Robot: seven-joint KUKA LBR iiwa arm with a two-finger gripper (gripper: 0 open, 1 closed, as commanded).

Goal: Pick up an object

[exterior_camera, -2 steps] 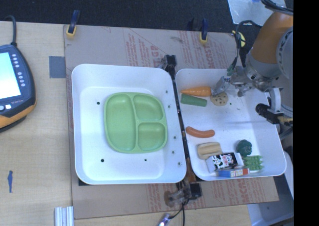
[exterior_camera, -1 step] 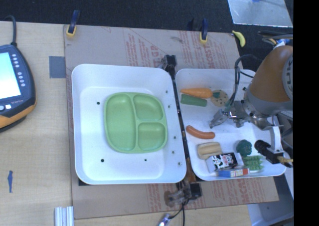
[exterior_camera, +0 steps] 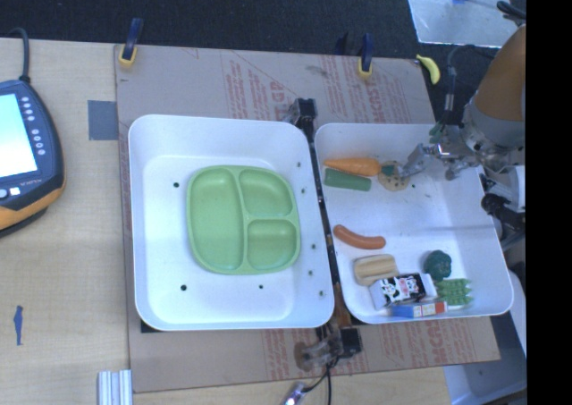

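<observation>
gripper (exterior_camera: 413, 167) at the right bin's (exterior_camera: 465, 215) twelve o'clock, jaw state i cannot tell, tip just beside a small cookie (exterior_camera: 391, 181) at the carrot's (exterior_camera: 352, 165) three o'clock.

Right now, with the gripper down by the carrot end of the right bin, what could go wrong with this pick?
The gripper sits close to a small tan piece, the carrot and the green block, which lie bunched together; closing here could nudge neighbours or catch two things. That cluster is also near the right bin's far wall, so a piece might get pushed against the wall rather than lifted.
</observation>
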